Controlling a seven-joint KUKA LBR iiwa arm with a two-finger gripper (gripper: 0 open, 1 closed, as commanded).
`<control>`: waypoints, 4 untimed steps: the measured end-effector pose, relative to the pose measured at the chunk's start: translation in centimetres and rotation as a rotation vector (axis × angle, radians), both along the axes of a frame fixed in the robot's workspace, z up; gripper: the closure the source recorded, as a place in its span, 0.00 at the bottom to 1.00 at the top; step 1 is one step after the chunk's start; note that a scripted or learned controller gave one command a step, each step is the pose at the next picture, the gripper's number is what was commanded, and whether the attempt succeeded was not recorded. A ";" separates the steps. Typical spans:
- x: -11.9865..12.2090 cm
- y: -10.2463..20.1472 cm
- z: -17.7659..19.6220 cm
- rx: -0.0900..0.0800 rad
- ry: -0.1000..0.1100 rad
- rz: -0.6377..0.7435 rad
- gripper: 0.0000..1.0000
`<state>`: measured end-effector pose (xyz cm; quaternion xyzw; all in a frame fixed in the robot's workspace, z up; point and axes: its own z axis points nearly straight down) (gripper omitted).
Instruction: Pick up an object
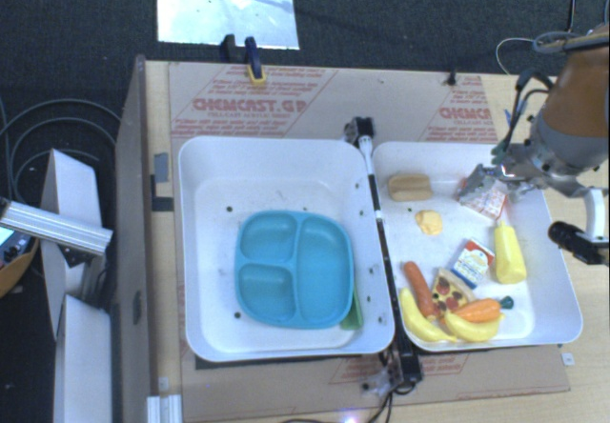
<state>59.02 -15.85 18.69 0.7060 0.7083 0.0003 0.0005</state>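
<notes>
Handling: the small packet (484, 194), at the right bin's (562, 316) 1 o'clock, is judged light, crinkly.
Hold: taken across its middle.
Hand (505, 175): state cannot be told.

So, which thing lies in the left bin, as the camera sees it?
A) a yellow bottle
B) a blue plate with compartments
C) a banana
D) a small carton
B: the blue plate with compartments lies in the left bin, while the yellow bottle, the banana and the small carton all lie in the right bin.
</notes>
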 end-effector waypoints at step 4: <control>-4.9 -3.4 -8.6 0.000 0.000 -0.003 1.00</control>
